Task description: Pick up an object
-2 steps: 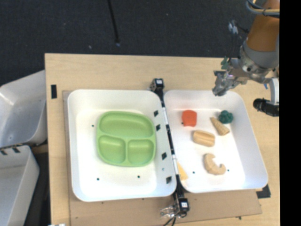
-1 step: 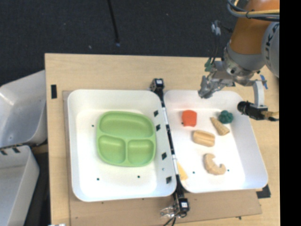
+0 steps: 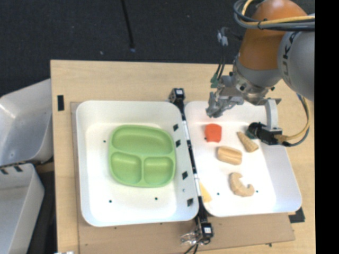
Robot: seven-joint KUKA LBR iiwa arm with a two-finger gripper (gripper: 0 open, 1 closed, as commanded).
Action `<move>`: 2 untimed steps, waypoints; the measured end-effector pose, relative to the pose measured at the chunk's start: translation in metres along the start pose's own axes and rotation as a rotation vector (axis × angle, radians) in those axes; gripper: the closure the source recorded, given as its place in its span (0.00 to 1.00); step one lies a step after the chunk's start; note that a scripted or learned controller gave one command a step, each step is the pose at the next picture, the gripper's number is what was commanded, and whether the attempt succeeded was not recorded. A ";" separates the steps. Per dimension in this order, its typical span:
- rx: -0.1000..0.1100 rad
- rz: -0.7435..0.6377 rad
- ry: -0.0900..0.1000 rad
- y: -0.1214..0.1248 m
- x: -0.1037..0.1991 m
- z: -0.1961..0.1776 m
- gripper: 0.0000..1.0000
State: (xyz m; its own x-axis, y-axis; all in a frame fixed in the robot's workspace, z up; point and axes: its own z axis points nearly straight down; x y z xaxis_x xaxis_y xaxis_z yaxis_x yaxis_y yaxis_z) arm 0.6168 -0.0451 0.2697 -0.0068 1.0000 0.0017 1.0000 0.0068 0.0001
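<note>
- Orange block (image 3: 213, 133) sits on the floor of the right bin (image 3: 275, 189), near its far end, and I read it as the likeliest target because the end effector (image 3: 216, 108) hangs just above and behind it.
- I cannot tell from this slant whether the end effector is released or clenched; the tip is dark and small against the white. Nothing shows in its grip, so I count no object as picked.
- The other pieces in the right bin all lie flat and apart from one another: a tan roll (image 3: 229, 155) in the middle, a curved tan piece (image 3: 241, 185) nearer me, a smaller tan piece (image 3: 247, 142) toward the right wall, and a yellow sliver (image 3: 205, 196) against the divider side.
- The left bin (image 3: 90, 194) carries a green divided tray (image 3: 142, 154), well apart from the arm.
- My judgement: the task is at the approach stage. Done so far: the arm is over the right bin, close to the orange block. Left: descend, close on a piece and lift it clear of the bin floor.
- Both bins rest on the wooden tabletop (image 3: 106, 73).
</note>
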 end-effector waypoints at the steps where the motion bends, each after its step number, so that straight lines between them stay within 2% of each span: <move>1: 0.001 0.001 0.000 -0.017 0.042 -0.002 1.00; 2: 0.002 0.000 -0.001 -0.045 0.092 0.003 1.00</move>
State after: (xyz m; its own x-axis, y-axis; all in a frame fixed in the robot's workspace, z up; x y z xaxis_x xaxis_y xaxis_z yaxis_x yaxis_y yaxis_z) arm 0.5715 0.0470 0.2666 -0.0063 1.0000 0.0008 1.0000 0.0063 -0.0022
